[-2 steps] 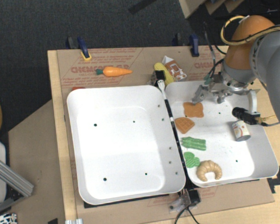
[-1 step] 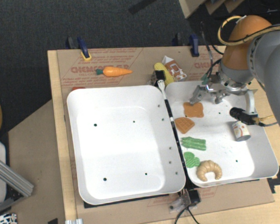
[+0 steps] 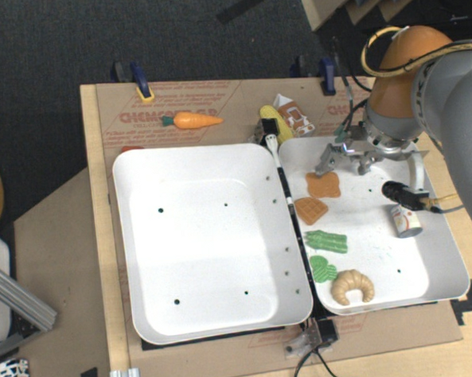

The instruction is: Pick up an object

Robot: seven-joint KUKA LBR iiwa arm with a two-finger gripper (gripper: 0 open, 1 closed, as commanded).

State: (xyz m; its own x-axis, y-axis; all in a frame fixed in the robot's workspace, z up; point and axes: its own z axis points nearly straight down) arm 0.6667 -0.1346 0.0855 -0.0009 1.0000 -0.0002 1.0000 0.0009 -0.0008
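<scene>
Toy carrot [image 3: 194, 121] lying on the cardboard bench beyond the left bin [image 3: 143, 229], smooth white plastic with rounded corners. Inside the right bin [image 3: 433, 279]: 2 flat orange waffle pieces [image 3: 316, 199], green ridged pieces [image 3: 326, 250], glossy tan croissant [image 3: 352, 285], small silver can [image 3: 405, 220]. Gripper [image 3: 347, 158] low over the far end, just beyond the waffles; opening impossible to tell, nothing seen held.
</scene>
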